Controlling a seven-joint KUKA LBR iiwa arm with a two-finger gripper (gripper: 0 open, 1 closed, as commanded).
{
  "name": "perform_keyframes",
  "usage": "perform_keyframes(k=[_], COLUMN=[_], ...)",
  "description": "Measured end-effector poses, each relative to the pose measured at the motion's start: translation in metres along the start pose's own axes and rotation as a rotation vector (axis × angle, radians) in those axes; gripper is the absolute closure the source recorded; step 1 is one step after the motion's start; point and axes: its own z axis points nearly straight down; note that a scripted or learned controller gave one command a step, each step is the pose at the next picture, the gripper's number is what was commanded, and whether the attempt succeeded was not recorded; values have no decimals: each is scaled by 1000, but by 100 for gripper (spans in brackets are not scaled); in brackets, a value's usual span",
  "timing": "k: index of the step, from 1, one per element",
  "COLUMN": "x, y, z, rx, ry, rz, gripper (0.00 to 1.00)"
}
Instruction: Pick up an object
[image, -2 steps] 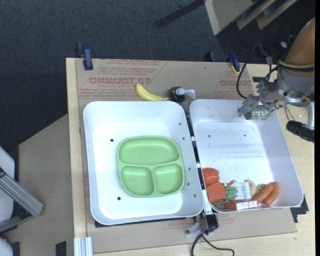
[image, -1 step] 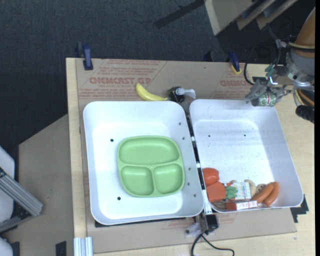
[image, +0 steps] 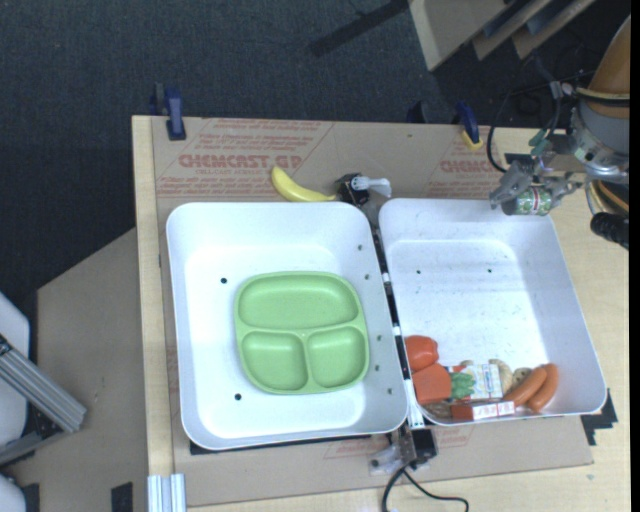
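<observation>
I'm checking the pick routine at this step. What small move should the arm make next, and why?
Probably swing the hand toward the near corner of the right bin. It sits above that bin's far right rim, while the toy foods are piled at the near edge, so there seems to be nothing under it to pick.

A robotics lab: a plywood table (image: 300, 150) with blue clamps (image: 174, 108) at eleven o'clock, two white bins (image: 190, 300) fixed side by side, loose cables (image: 420, 480) at six o'clock, dark carpet (image: 80, 120) around.

Single fixed camera above bench (image: 250, 150), slanted down on both bins.
</observation>
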Motion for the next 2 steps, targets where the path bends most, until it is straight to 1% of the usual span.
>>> perform_keyframes(k=[2], x=[0], y=[0], z=[0], rx=[0], ry=[0], rz=[0], gripper=[0])
